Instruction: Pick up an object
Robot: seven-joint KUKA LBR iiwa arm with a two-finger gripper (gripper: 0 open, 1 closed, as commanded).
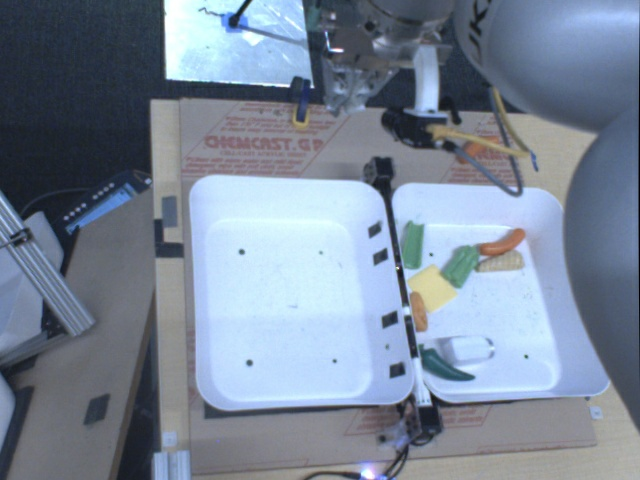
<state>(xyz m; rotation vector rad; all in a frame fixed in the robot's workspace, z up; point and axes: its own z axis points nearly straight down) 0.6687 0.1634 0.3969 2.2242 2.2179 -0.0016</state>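
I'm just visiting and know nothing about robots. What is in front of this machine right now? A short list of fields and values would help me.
left bin: bare white floor
right bin: holds small toy foods
items: yellow block, green pieces, orange sausage, corn cob, dark green pepper, white piece
gripper: raised behind the bins, holding nothing visible
arm: enters from the right

Two white bins (290, 193) are seen on a tan board printed with red lettering (262, 143). In the right bin (545, 208), green pieces (412, 244), a yellow block (433, 288), an orange-red piece (500, 242) and a white object (466, 349) are shown.
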